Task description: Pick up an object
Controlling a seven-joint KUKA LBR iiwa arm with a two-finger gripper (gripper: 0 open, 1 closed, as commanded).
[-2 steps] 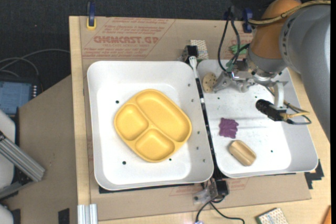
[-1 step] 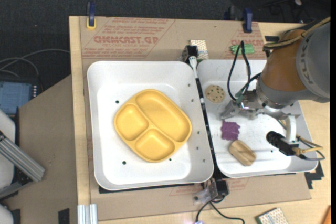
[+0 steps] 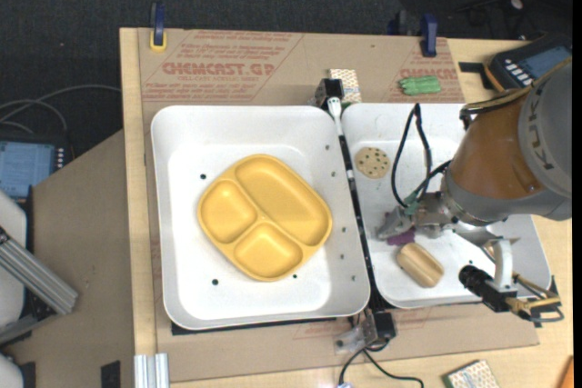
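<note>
My gripper (image 3: 406,221) reaches down into the right bin (image 3: 386,127), near its left wall. A small purple object (image 3: 398,237) lies just under and beside the gripper tip, partly hidden by it. A tan wooden cylinder (image 3: 419,263) lies on its side just below the gripper, towards the bin's front. A round tan perforated disc (image 3: 372,162) sits at the bin's back left. The arm's orange band (image 3: 491,154) covers the bin's right half.
The left bin (image 3: 173,195) holds a yellow three-compartment plate (image 3: 264,215) at its centre. A green object (image 3: 420,85) lies on the cardboard behind the right bin. Clamps stand at the bench's back edge.
</note>
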